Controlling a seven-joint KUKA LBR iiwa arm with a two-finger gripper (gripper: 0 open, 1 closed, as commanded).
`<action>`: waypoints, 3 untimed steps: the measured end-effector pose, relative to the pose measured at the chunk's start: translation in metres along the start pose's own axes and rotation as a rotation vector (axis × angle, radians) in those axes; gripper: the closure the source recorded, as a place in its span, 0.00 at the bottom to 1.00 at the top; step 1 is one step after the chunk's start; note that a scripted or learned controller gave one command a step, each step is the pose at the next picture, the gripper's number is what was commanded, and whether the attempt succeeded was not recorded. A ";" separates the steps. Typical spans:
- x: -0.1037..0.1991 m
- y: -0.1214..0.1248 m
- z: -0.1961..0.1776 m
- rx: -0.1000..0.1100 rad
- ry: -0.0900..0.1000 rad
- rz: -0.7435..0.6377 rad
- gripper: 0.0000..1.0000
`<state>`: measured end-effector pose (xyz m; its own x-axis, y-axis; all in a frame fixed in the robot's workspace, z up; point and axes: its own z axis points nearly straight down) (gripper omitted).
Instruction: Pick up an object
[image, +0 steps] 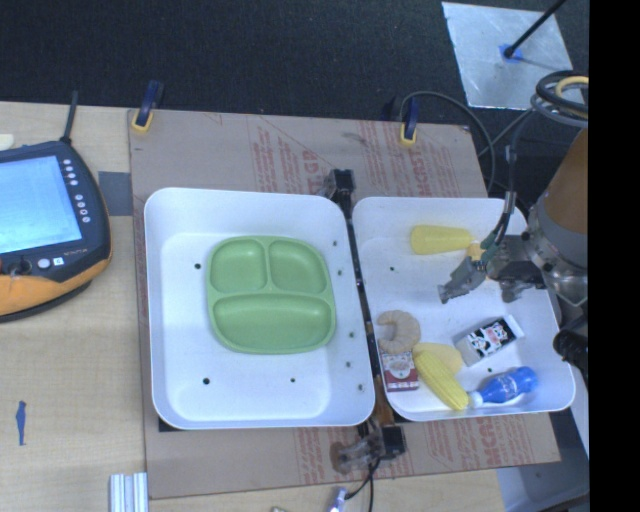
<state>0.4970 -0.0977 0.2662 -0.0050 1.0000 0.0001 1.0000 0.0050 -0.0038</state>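
My gripper (487, 284) hovers over the right bin (385, 225), just below a yellow object (440, 240) lying near the bin's far wall. The fingers (458, 284) stand open with nothing between them. In front of the gripper lies a small black-and-white carton (488, 340). Further front are a blue bottle (505, 387), a yellow corn cob (441, 376), a red box (400, 372) and a tan pastry (398, 328). The arm's orange band (570, 190) comes in from the right.
The left bin (170, 330) holds a green divided plate (270, 295). A control pendant with a screen (40, 220) sits on the bench at far left. Clamps (148, 105) and cables (450, 105) lie along the back edge of the cardboard.
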 end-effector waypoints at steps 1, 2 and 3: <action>-0.069 0.088 0.056 0.002 -0.003 0.001 0.00; -0.115 0.150 0.095 0.000 -0.001 0.001 0.00; -0.114 0.052 0.175 0.003 0.000 0.000 0.00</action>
<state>0.5489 -0.2117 0.0909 -0.0052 1.0000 0.0000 1.0000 0.0052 -0.0070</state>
